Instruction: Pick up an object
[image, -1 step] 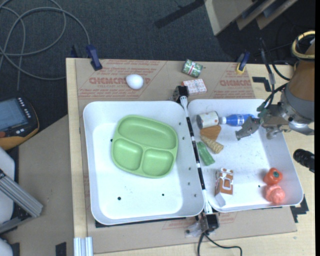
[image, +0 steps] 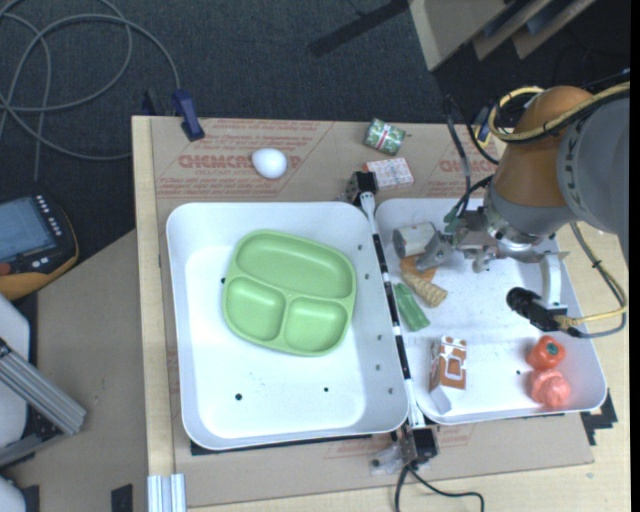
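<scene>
Grey metal and an orange band mark the arm (image: 545, 150) leaning in from three o'clock, its gripper (image: 432, 250) low over the upper left corner of the right bin (image: 500, 400). Whether that gripper is released or clenched I cannot tell from this angle; nothing is plainly held.

Just below it, toward six o'clock, lie a tan cone-shaped piece (image: 424, 281) and a green packet (image: 410, 306), close together by the bin's left wall. The cone looks light and stiff, perhaps brittle, so I would take it across its narrow middle. The packet seems soft, flat and slippery, hard to pinch off the floor.

Further toward five o'clock sit an orange-and-white carton (image: 450, 364), a red tomato-like toy (image: 546, 353) and a pink lump (image: 549, 386). The left bin (image: 200, 380) holds a green divided plate (image: 289, 292).
</scene>
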